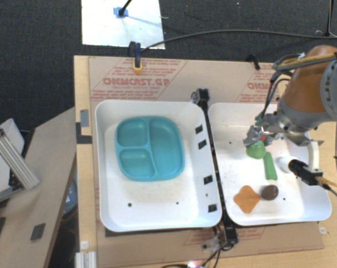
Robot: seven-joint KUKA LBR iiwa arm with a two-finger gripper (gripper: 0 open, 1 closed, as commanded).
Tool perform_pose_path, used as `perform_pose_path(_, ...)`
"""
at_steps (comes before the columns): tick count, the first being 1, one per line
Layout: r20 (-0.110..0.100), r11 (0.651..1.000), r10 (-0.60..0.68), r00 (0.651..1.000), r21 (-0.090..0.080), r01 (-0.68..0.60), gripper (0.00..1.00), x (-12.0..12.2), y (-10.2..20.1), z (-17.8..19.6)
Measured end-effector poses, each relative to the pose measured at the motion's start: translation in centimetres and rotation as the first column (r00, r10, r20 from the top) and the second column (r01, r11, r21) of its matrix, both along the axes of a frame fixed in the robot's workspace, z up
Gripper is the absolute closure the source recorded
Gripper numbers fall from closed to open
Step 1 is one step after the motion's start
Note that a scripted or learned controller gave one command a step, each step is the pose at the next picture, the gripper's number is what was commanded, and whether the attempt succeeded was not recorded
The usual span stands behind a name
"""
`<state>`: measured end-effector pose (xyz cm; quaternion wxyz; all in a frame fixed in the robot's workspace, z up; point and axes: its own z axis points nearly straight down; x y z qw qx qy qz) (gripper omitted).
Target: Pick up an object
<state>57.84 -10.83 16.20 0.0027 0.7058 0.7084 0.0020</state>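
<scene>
Board [136, 82] reads CHEMCAST GP | pincer [256, 137] over green object [256, 150]

Colours on my bench feed

I see a teal divided plate [150, 148] in the white left bin [110, 205]; the white right bin [313, 205] shows me a green piece [257, 150], a green stick [269, 166], an orange wedge [246, 198] and a dark brown ball [269, 192]. The arm's band [308, 88] reads orange, and the board [157, 77] is tan with red lettering.
</scene>
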Motion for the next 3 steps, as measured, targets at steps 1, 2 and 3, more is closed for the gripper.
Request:
perform_pose_path(1,0.001,1.000,0.001,1.000,0.000,-0.001,1.00,-0.4,0.5,6.2)
perform_pose_path(2,0.002,1.000,0.002,1.000,0.000,-0.002,1.00,-0.7,0.3,12.6)
perform_pose_path(3,-0.004,1.000,0.006,1.000,0.002,-0.006,1.00,0.4,5.5,12.4)
